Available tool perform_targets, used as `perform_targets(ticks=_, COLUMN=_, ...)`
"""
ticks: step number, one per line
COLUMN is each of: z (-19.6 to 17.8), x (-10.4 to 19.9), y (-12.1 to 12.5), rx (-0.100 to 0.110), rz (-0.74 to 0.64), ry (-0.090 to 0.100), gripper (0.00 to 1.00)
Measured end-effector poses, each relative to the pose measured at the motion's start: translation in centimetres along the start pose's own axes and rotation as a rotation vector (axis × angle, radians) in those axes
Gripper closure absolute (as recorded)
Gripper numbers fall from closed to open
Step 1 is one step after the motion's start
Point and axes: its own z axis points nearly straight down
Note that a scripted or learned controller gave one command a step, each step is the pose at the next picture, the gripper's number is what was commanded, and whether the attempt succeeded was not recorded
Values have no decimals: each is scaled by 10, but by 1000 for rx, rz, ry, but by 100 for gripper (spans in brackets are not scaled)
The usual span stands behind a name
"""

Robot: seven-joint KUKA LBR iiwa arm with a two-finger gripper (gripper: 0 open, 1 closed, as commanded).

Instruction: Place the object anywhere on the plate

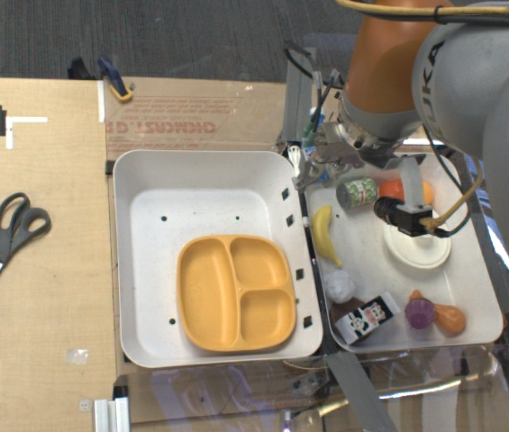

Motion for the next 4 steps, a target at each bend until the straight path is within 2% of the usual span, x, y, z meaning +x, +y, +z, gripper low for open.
perform_targets(ticks=1, z=2, x=49, y=-57, rx=-3, rz=-364, ry=1, gripper=100)
perform_targets(ticks=2, z=9, x=92, y=-87, rx=-3, rz=-452, ry=1, gripper=100)
perform_targets(ticks=3, z=74, x=110, y=-116, rx=-3, rz=-460, ry=1, gripper=100)
perform_targets(ticks=4, z=74, x=110, y=-116, rx=-4, rz=-460, ry=1, gripper=0)
